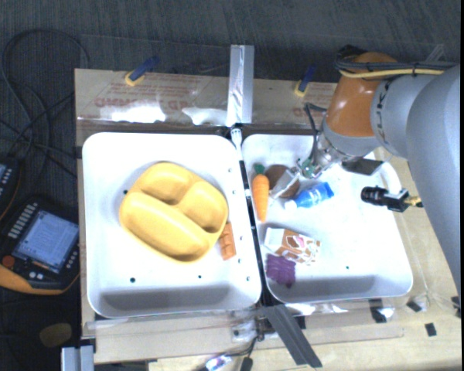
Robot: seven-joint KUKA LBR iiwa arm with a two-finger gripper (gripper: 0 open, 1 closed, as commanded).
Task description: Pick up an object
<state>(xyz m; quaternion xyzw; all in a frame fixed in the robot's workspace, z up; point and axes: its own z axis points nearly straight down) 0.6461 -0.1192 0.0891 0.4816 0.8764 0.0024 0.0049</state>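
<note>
Purple scrap (279, 269) nearest, right bin (371, 284).
My fingers (309, 168) hover by the blue bottle (309, 196); whether spread or clenched I cannot tell. Next, I judge: descend and grasp.

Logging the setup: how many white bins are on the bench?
2. The left bin holds a big yellow object; the right bin holds small items, with the gripper over it.
</note>
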